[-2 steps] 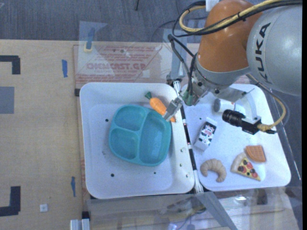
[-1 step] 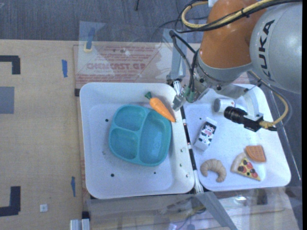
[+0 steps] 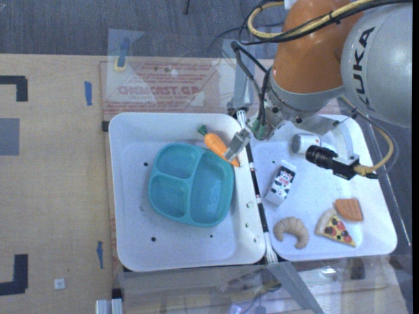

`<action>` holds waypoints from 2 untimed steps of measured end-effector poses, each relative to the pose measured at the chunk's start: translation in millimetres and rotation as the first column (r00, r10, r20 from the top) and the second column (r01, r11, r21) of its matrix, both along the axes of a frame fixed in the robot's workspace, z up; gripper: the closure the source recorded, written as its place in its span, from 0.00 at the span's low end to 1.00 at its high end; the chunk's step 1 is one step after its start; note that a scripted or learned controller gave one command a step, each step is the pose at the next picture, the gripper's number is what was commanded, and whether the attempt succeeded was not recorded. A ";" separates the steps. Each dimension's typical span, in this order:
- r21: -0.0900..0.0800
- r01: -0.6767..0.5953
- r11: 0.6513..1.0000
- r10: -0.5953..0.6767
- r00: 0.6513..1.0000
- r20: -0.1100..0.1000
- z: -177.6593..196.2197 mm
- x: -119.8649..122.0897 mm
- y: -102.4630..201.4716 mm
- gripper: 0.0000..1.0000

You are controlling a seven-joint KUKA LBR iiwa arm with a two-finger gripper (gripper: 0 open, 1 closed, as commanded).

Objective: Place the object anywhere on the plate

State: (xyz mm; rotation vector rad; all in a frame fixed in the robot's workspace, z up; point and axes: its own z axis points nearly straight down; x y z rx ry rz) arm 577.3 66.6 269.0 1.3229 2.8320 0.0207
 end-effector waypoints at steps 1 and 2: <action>0.001 0.001 1.000 -0.001 1.000 0.005 10.7 1.9 -0.5 1.00; 0.001 0.001 1.000 -0.001 1.000 0.005 10.6 1.9 -0.6 0.00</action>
